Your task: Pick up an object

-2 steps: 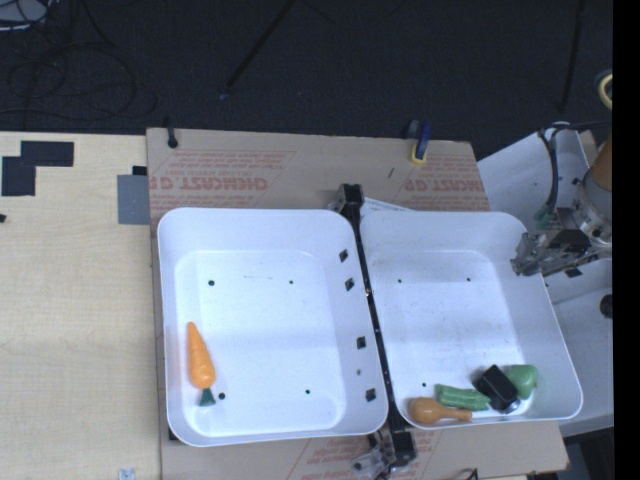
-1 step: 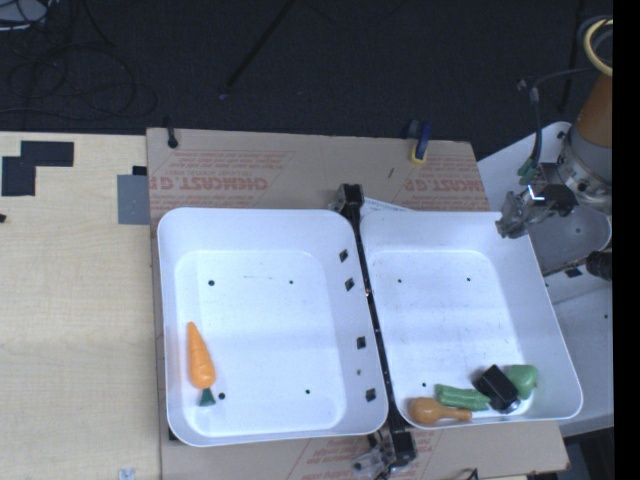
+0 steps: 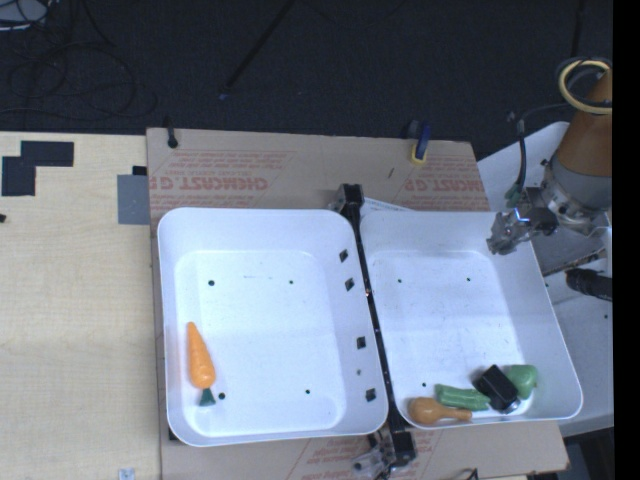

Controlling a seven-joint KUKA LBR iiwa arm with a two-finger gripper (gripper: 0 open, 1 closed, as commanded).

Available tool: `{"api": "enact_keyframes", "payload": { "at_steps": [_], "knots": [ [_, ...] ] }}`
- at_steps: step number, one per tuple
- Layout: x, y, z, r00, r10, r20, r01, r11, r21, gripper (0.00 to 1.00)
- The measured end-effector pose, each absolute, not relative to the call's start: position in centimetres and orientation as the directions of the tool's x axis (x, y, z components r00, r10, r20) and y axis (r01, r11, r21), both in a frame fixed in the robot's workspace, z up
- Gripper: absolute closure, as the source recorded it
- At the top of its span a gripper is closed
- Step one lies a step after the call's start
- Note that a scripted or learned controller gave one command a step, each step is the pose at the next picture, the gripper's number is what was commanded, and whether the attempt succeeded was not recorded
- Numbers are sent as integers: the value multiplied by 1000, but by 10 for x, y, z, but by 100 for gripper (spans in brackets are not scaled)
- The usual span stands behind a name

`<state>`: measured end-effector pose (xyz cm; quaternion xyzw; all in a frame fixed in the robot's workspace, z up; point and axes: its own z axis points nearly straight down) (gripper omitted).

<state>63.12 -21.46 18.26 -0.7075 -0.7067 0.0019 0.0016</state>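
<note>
pincer (image 3: 503, 234) is hanging over the right bin's (image 3: 470, 268) upper right corner, gripping nothing — whether its tips are parted, i cannot tell. going left to right: a toy carrot (image 3: 200, 358) is lying in the left bin (image 3: 260, 238), well apart from it; an orange pear shape (image 3: 437, 411), a green piece (image 3: 462, 397) and a black block (image 3: 497, 387) are sitting touching in the right bin's near corner — below the pincer.
</note>
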Motion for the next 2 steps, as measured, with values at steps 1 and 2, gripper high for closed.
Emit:
{"api": "enact_keyframes", "payload": {
  "at_steps": [1,2],
  "knots": [
    [646,-166,292,-5,1000,-1,1000,5,9,100],
    [643,-216,262,3,1000,-1,1000,-3,-3,100]
  ]
}}
